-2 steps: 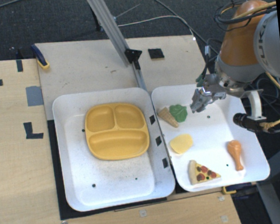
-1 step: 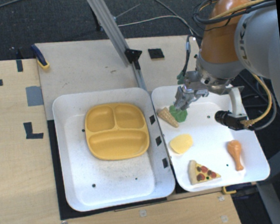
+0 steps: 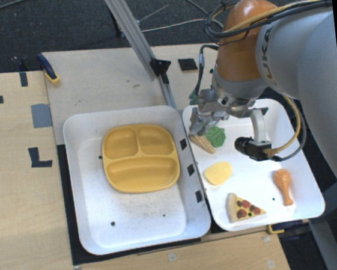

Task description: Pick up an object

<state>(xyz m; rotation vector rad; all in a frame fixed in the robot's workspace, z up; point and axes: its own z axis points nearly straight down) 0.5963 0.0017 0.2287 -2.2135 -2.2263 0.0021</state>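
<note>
Now we see the gripper (image 3: 202,128) low in the right bin (image 3: 306,203), over a tan piece (image 3: 203,143) beside a green toy (image 3: 216,136). We cannot tell its grip.

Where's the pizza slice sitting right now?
The pizza slice lies in the right bin, near its front edge, just below the yellow piece and left of the drumstick.

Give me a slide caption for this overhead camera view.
Gripper lowered over green toy in right bin; yellow tray in left bin.
</note>
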